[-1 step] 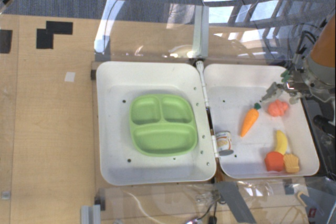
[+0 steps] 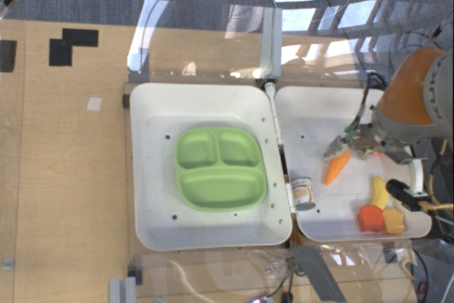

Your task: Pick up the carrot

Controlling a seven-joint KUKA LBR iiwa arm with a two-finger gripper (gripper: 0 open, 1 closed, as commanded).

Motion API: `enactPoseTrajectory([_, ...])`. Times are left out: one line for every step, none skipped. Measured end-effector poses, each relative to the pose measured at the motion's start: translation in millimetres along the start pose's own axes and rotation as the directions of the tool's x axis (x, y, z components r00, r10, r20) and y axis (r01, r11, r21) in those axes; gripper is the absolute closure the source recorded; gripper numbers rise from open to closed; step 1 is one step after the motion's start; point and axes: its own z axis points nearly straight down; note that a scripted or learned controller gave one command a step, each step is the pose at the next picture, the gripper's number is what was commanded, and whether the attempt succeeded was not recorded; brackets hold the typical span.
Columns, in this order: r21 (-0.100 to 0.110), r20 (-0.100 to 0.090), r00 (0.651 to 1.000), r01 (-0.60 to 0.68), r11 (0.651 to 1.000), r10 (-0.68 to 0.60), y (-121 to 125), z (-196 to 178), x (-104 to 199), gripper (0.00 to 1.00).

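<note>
My gripper [image 2: 346, 146] sits right at the top end of the carrot [image 2: 336, 168] in the right bin [image 2: 312, 117]; honestly can't tell whether the jaws are clenched.

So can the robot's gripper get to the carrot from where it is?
Probably yes. The gripper sits right at the carrot's upper end in the right bin, and nothing lies between them. The small jar and banana sit off to the sides.
</note>
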Motion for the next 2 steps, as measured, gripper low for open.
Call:
enactPoseTrajectory([-0.006, -0.001, 1.000, 0.000, 1.000, 0.000, 2, -12, 1, 1.00])
enactPoseTrajectory([0.008, 0.000, 1.000, 0.010, 1.000, -0.010, 5, -117, 44, 1.00])
